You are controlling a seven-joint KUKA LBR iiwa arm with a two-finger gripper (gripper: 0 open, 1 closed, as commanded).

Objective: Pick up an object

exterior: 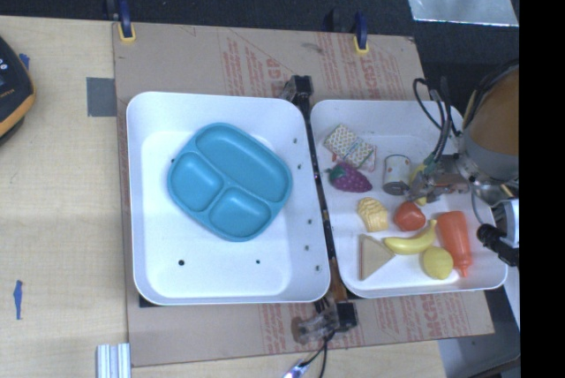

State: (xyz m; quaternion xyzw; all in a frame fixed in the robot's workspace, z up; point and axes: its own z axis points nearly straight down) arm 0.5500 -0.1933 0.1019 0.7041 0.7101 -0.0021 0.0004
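Note:
The right white bin (397, 114) holds several toy foods: a checked cracker (347, 143), purple grapes (350, 179), yellow corn (372, 214), a red tomato (409, 215), a banana (410, 243), a lemon (437, 262), an orange carrot (454, 237) and a tan wedge (374, 255). A small clear cup (397, 165) lies near the bin's middle. My gripper (413, 187) reaches in from the right, low over the bin, just above the tomato and right beside the cup. Nothing visibly sits in it.
The left white bin (159, 279) holds a blue divided plate (229, 180). The arm's grey and orange body (494, 124) and its cables (437, 116) hang over the right bin's right side. Clamps (302, 87) sit between the bins at both ends.

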